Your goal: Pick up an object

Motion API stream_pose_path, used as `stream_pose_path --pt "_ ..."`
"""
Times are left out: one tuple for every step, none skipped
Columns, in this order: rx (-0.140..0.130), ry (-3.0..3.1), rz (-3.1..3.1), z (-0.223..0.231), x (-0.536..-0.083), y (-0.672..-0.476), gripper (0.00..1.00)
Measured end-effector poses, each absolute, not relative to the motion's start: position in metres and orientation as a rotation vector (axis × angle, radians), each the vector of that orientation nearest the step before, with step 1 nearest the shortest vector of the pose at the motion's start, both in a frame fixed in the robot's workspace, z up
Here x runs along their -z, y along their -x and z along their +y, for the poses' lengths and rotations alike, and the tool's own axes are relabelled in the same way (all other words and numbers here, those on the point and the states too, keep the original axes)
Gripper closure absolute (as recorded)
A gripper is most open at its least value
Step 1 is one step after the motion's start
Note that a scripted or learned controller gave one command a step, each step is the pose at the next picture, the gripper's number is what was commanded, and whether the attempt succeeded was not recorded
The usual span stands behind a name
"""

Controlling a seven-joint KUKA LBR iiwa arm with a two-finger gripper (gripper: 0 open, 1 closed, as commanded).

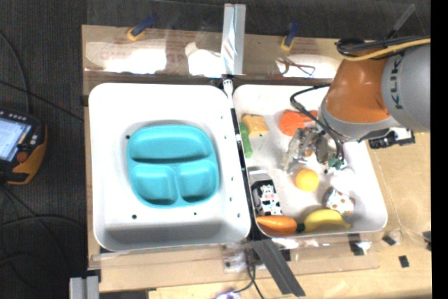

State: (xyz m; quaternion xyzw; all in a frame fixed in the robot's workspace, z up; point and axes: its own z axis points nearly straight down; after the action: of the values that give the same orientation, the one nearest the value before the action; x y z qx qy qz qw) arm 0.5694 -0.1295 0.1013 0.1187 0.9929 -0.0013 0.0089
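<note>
Nearest the lens, along the front wall of the right bin (371, 220), lie an orange carrot-like piece (276, 224) and a yellow banana (325, 219), both below the gripper (308, 154) and apart from it. Just under the gripper, almost touching its tip, sits a small round orange fruit (306, 180); whether the metal actually meets it cannot be told, and nothing shows between the jaws. Whether the gripper is spread or closed cannot be told from this slant, since the mechanism reads as a tangle of grey metal and wires. To the lower right of it lies a small white ball-like thing with coloured specks (340, 202), near the banana. To the lower left stands a small black-and-white box (264, 197), close to the wall between the bins. Up and to the left of the gripper lies a tan block with a green strip beside it (252, 129), and directly above the gripper, partly under the arm (364, 98), a red-orange rounded piece (294, 121). The arm's orange band sits above and right of the gripper, with grey casing beyond it. Far to the left, in the left bin (105, 164), rests a turquoise divided tray (173, 163), well apart from everything in the gripper's bin. Beyond both bins a clear upright panel (233, 38) stands at the back of the bench.
</note>
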Motion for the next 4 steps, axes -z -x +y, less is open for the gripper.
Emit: stream_pose_path --pt "0.005 -0.371 3.102 -0.13 -0.101 -0.569 0.0" --pt "0.004 -0.659 3.053 -0.104 -0.091 -0.537 0.0" --pt "-0.001 -0.65 3.057 -0.141 -0.09 -0.621 0.0" --pt "0.002 -0.538 3.086 -0.105 -0.09 -0.546 0.0"
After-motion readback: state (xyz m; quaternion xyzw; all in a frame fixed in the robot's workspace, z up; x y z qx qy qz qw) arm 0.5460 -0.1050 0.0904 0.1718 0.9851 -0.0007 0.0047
